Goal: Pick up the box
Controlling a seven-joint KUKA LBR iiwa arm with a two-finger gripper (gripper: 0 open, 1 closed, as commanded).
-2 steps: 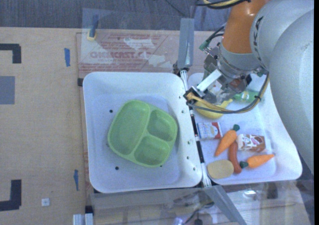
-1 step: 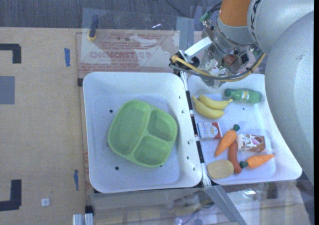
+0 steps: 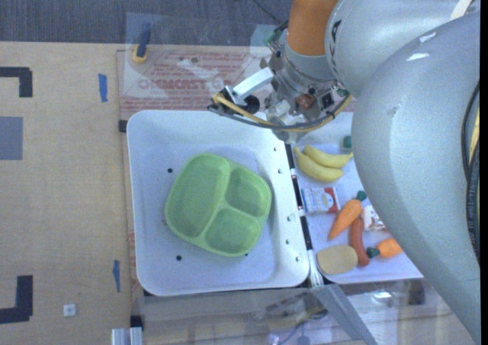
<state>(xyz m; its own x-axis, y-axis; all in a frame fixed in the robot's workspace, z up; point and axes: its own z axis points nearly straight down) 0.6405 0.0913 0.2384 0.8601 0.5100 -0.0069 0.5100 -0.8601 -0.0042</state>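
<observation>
bottom of view first: right bin [image 3: 358,275] holds a tan round [image 3: 337,259], a sausage [image 3: 358,240], two carrots, one big [image 3: 345,217] and one small [image 3: 388,248]. left bin [image 3: 145,183] holds a green tray [image 3: 219,204] w/ three compartments, sitting mid-bin, nothing on it.

the box [image 3: 319,199] is the small white/red carton in the right bin, just beside the divider, lying flat btwn the bananas [image 3: 322,163] above it and the big carrot below-right. part of it may run under the arm's shadow; can't tell its full outline.

further back, the gripper [image 3: 284,133] sits over the top of the divider btwn the bins, near the bananas, apart from the box. wrist, cables and the big grey arm cover it, so i can't tell if the claw is released or clenched. nothing visible in it.

risks, as i judge them:
- crowding. bananas nearly touch the box's top edge, carrot close to its corner. a descent slightly off grabs or shoves a neighbour instead.
- box is flat and low; claw may skate over the top or pinch only a corner, and it slips on lift.
- box is close to the bin wall; one side of the claw could land on the rim and stop short.
- gripper isn't above the box yet, so it needs a shift toward the near side first.
</observation>
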